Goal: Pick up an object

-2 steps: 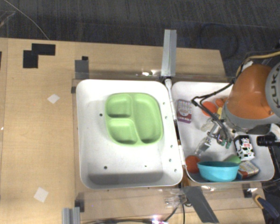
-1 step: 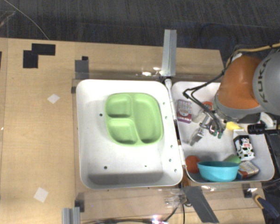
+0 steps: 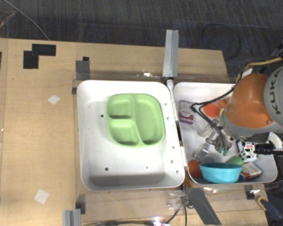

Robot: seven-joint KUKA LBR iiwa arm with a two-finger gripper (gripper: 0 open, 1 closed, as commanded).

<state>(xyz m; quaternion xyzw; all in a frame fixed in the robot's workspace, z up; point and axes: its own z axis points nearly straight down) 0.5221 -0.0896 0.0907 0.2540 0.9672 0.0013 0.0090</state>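
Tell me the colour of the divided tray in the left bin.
Light green. The divided tray shows plainly in the camera view, inside the left bin.

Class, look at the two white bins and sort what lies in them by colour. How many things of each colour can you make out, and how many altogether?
Green: 1, the divided tray in the left bin
Blue: 1, the bowl in the right bin
Red: 1, a round thing beside the bowl
Orange: 1, a piece partly hidden by the arm
Total: 4 clearly told; other small items by the arm are too hidden to count.
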